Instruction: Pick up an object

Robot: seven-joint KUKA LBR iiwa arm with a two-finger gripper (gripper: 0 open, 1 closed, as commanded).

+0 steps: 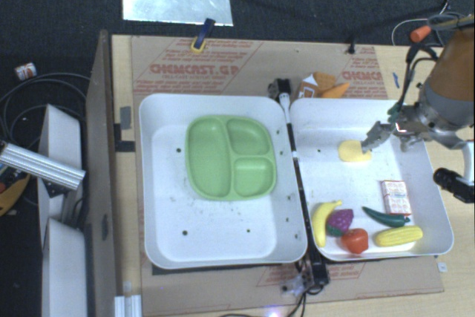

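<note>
I read red "CHEMCAST GP" printing on the brown cardboard sheet (223, 59) under both bins, at twelve o'clock from the left bin; toward one o'clock it repeats, partly cut off as "CHEMC". Nothing else is legible to me.

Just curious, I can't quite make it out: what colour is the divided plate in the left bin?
Light green. The plate shows clearly in the overhead camera view.

The right bin (312, 122) has open floor in its far and middle parts. Toys crowd its near side: banana (323, 219), grapes (341, 219), tomato (355, 240), corn (398, 236), green pepper (385, 217), small box (395, 197).
</note>
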